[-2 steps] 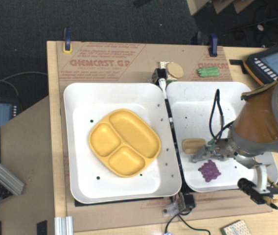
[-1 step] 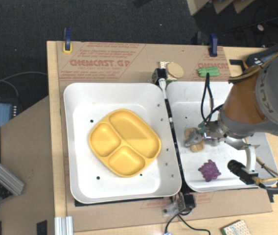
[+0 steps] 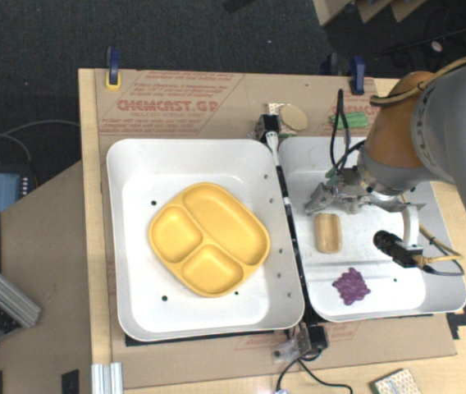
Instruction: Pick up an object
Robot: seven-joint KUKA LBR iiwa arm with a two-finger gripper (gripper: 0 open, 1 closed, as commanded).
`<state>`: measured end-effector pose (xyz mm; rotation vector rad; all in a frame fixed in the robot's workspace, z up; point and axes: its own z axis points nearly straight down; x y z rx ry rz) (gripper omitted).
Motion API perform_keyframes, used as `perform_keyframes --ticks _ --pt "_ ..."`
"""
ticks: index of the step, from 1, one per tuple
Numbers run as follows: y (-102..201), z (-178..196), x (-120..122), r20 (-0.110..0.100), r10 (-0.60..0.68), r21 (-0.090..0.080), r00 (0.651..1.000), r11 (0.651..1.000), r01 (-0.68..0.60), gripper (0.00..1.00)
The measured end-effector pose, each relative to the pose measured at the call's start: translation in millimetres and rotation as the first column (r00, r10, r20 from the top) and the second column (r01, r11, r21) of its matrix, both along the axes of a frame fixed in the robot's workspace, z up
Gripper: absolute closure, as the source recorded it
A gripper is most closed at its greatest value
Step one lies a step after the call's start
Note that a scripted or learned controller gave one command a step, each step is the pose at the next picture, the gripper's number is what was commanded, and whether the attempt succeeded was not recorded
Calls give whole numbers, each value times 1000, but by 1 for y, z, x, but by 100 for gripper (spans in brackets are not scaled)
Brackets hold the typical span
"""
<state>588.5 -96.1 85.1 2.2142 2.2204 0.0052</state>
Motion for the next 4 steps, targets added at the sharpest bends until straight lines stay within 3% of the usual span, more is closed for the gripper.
perform_keyframes --ticks 1,2,3,4 --pt "-25 1 77 3 0 -2 1000 1000 0 0" --pt "-86 0 78 -1 -6 -2 1000 1000 6 0" --pt "-83 12 79 1 -1 -3 1000 1000 1 100" --pt "-54 143 79 4 0 -1 1000 1000 0 100"
